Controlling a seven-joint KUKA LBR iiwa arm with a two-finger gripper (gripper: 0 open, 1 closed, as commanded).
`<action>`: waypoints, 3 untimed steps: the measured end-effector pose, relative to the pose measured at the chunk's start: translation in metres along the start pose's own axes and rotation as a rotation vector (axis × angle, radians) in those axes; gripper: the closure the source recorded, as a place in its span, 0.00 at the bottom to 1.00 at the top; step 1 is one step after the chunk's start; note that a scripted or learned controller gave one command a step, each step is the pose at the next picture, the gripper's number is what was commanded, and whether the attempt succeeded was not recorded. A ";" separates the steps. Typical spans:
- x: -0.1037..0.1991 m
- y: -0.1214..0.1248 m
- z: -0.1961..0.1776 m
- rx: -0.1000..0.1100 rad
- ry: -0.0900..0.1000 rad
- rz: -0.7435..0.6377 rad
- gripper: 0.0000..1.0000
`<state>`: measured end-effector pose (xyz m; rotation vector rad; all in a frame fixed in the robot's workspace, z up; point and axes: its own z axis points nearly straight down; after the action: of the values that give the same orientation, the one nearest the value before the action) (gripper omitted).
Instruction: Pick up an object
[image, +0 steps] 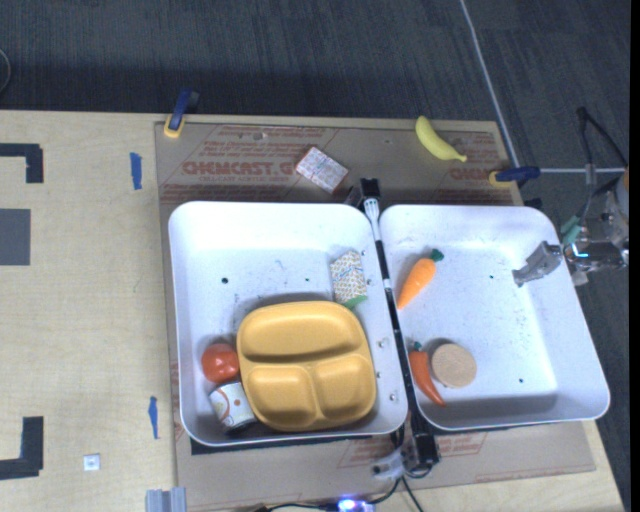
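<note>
- The gripper (538, 262) is seen at the right edge of the right bin (560, 400), low over its rim; whether it is open or closed cannot be told, and nothing is seen held.
- A target is best chosen in that bin: the carrot (417, 279) lies alone near the far left corner, well apart from the walls, so a descent straight over its middle would be favoured.
- The wooden disc (453, 365) touches a second orange piece (421, 372) by the divider and would be harder to isolate.
- The carrot looks smooth, tapered, likely plastic, with a green top; a grasp across its thicker part is advised.
- In the left bin (190, 300), a glossy yellow compartment tray (305, 363) dominates.
</note>
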<state>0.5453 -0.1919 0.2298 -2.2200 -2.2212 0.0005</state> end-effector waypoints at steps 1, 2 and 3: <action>-0.002 -0.004 0.144 -0.004 0.003 -0.003 0.00; 0.049 -0.048 0.144 -0.002 0.001 0.000 0.00; 0.094 -0.060 0.143 -0.009 -0.007 0.004 0.00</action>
<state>0.4852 -0.0980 0.0868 -2.2323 -2.2249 -0.0026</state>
